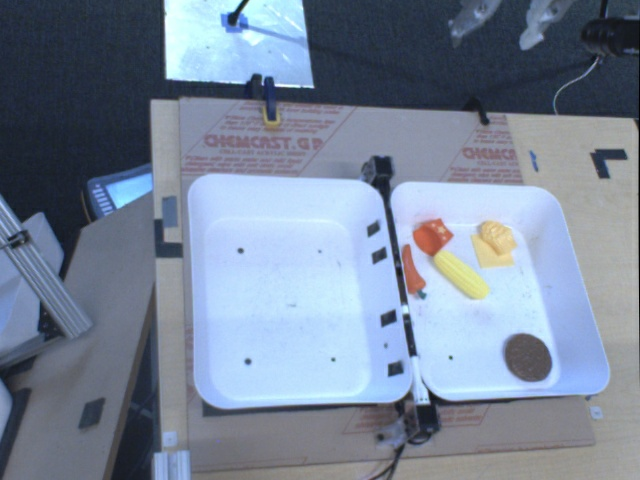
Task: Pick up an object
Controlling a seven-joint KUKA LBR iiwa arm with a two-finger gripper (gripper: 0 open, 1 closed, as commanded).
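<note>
Tool (510, 18) high above the tabletop's far edge, fingers spread apart, holding nothing. Corn cob (460, 274) in the right bin (575, 268), well below and slightly left of the tool in the camera view, long axis running diagonally from upper left to lower right.

Two white bins: left bin (215, 368), right bin (575, 298). Five items in right half of frame: one corn cob (460, 274), one red pepper (433, 235), one carrot (412, 268), one yellow cheese-like piece (494, 243), one brown disc (527, 357).
</note>
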